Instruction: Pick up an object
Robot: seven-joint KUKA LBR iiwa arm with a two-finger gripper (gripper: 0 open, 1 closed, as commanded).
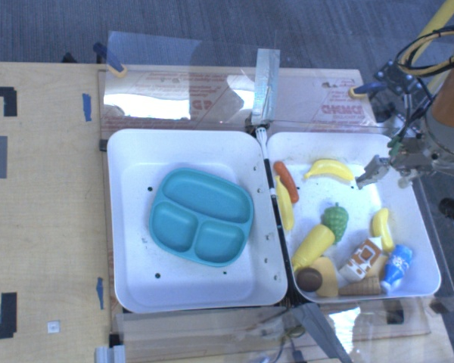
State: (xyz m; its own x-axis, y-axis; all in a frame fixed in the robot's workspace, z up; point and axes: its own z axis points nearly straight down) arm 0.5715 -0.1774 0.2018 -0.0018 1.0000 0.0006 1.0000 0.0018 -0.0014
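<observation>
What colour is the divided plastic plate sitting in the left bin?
Teal blue, seen in the camera view: the divided plastic plate lies in the left white bin.

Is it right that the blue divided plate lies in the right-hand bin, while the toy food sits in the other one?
Not quite. The camera view shows the blue divided plate in the left bin, alone. The toy food, such as the banana and the broccoli, sits in the right bin, as you said of the other one.

A teal divided plate (202, 216) in a white bin (129, 203); yellow banana (328, 170), green broccoli (335, 219).
</observation>
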